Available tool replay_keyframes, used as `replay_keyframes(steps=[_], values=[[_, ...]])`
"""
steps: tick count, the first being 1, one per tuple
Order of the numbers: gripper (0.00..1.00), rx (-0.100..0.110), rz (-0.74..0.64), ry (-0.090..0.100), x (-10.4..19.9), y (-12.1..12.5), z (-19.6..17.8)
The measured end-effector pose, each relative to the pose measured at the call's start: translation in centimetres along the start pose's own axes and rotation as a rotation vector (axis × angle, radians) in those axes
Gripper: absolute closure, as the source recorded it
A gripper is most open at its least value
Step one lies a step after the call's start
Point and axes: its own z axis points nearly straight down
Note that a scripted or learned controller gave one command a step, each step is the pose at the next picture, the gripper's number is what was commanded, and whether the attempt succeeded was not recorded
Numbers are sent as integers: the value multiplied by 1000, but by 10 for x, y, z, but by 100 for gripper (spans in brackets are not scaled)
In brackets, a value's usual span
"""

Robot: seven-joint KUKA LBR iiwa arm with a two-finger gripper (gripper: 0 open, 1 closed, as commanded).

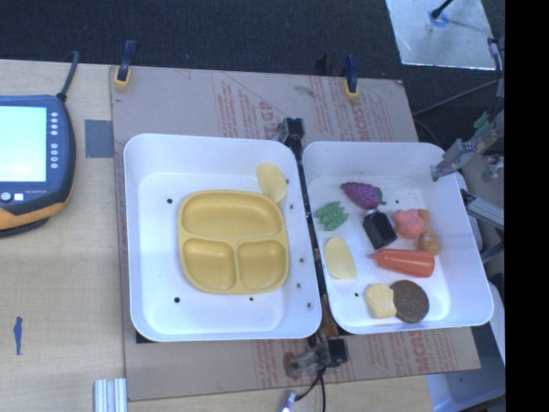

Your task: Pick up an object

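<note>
The right bin (459,303) holds several toy foods: purple grapes (362,195), a green leafy piece (330,215), a black block (378,228), a pink piece (410,222), a small orange piece (429,244), a carrot (403,263), a pale yellow piece (340,257), a ridged yellow piece (379,299) and a brown disc (410,300). My gripper (459,155) sits at the view's right edge, over the bin's far right corner, apart from all the foods. Nothing can be seen held in it.
The left bin (150,230) holds a yellow divided plate (233,239), with a pale yellow piece (271,181) at its far right corner. A teach pendant (30,157) lies on the bench at the left. Clamps (350,74) hold the cardboard underlay.
</note>
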Motion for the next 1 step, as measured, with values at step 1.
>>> replay_keyframes(steps=[1], values=[[0, 2, -1, 0, 13, 43, 97]])
